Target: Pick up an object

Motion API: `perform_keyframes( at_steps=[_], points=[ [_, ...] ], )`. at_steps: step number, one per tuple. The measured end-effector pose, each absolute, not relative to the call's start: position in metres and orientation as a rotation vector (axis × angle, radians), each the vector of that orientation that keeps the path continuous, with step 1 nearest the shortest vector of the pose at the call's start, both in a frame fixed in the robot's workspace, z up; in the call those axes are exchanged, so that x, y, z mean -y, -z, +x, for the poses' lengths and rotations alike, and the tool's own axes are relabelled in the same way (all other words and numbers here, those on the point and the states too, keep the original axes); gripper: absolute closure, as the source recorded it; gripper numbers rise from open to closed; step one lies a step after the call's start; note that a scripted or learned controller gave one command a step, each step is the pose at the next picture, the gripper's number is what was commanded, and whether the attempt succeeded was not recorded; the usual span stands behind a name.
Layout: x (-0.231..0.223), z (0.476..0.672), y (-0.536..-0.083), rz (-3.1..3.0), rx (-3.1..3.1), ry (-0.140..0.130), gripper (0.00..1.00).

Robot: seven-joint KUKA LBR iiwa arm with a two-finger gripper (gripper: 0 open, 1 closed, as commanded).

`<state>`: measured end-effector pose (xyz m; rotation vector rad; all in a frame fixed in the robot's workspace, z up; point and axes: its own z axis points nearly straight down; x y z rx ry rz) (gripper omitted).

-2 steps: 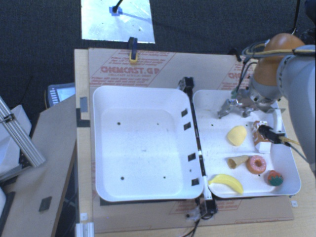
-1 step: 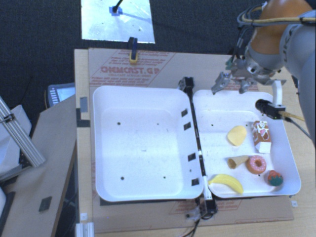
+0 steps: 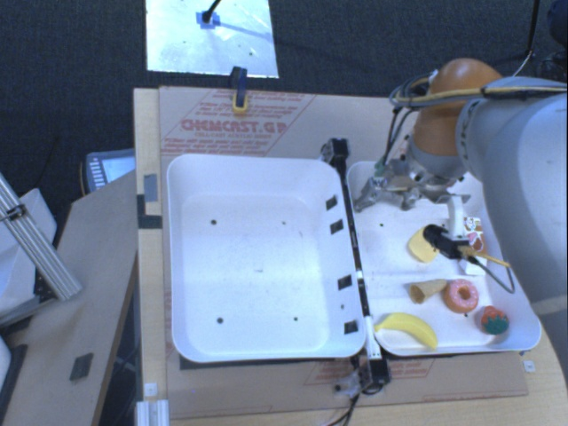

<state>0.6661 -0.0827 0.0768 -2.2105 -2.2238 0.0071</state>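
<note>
My gripper (image 3: 385,199) hangs over the far left part of the right bin (image 3: 382,229), close to the divider. Its fingers look spread, so it is open, with nothing between them. Several toy foods lie in the near part of that bin. A pale yellow rounded piece (image 3: 421,248) is closest to the gripper. Nearer the camera are a tan cone (image 3: 428,289), a pink donut (image 3: 461,295), a yellow banana (image 3: 409,329) and a red and green fruit (image 3: 494,320). A small red and white item (image 3: 474,234) lies by the right wall, partly hidden.
The left bin (image 3: 257,256) sits beside the right one, with black clips along the divider (image 3: 348,238) between them. The grey arm (image 3: 515,149) covers the right bin's far right corner. A shiny metal plate (image 3: 211,25) lies beyond the bench.
</note>
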Motion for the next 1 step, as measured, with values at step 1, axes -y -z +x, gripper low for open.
perform_keyframes(
  at_steps=[1],
  points=[
    [0.019, 0.6441, -0.1918, -2.213, 2.237, 0.013, 0.0]
  ],
)
